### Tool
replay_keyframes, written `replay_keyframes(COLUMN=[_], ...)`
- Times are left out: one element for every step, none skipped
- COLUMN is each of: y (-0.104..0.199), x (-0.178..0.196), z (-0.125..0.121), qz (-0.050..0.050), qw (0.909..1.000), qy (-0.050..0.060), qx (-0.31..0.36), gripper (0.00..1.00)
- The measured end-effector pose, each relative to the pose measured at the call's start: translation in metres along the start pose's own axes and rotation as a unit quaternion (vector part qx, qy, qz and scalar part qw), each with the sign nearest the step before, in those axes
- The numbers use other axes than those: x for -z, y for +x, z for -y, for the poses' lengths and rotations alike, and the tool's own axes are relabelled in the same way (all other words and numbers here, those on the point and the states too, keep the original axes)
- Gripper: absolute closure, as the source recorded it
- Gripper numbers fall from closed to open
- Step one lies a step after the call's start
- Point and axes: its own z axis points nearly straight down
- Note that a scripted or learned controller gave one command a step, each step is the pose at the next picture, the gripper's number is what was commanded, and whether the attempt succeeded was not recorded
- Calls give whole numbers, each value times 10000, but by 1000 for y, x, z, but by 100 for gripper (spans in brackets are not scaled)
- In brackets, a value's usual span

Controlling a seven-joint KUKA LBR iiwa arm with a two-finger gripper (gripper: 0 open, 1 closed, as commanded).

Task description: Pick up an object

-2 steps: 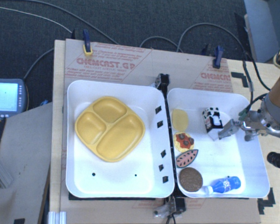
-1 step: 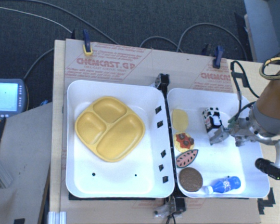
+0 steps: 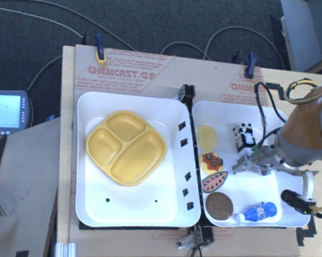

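The right bin (image 3: 267, 183) holds several small objects. A pale yellow oval piece (image 3: 207, 137) lies near its left wall, with a red and yellow item (image 3: 211, 162) just below it. Further toward the front lie a watermelon slice (image 3: 214, 181), a brown round disc (image 3: 220, 205) and a blue bottle (image 3: 259, 211) on its side. A black and white toy (image 3: 243, 135) sits toward the back. My gripper (image 3: 256, 162) is low inside this bin, just right of and below that toy, over bare bin floor. Nothing shows in its grasp.
The left bin (image 3: 89, 191) carries a yellow divided plate (image 3: 127, 147). A black divider rail (image 3: 191, 155) runs between the bins. The arm's orange band (image 3: 307, 128) and cables hang over the right bin's right side. Clamps hold the bench's back edge.
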Motion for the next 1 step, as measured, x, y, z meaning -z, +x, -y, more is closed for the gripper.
replay_keyframes(y=[0], x=[14], z=[-1], qz=[7], qw=[10000], qy=[-30], qx=[-3], gripper=[100])
